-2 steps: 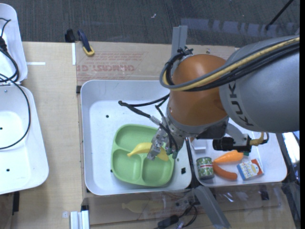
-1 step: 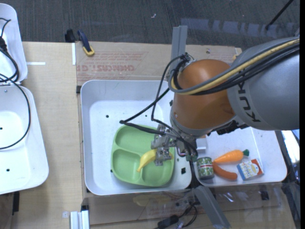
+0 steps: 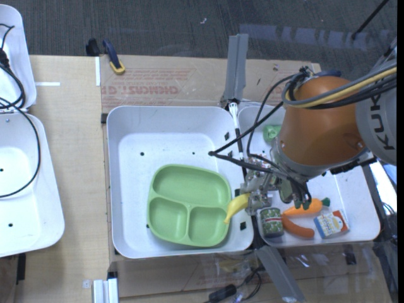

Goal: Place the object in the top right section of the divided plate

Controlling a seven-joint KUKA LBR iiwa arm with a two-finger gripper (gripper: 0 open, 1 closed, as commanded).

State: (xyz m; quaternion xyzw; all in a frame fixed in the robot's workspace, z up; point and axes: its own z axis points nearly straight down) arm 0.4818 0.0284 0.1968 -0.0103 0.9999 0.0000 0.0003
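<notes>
I judge the small yellow plastic banana (image 3: 237,206) light, stiff, slick; grip mid-curve. My hand (image 3: 260,197) touches it; grip state unclear.

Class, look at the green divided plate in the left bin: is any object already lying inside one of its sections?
No. The green divided plate has all three sections bare; the banana only overlaps its right rim.

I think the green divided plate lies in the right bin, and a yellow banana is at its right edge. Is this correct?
Not quite. The camera view shows the green divided plate lying in the left bin, not the right one. The rest is right: the yellow banana is at the plate's right edge, near the wall between the two bins.
</notes>
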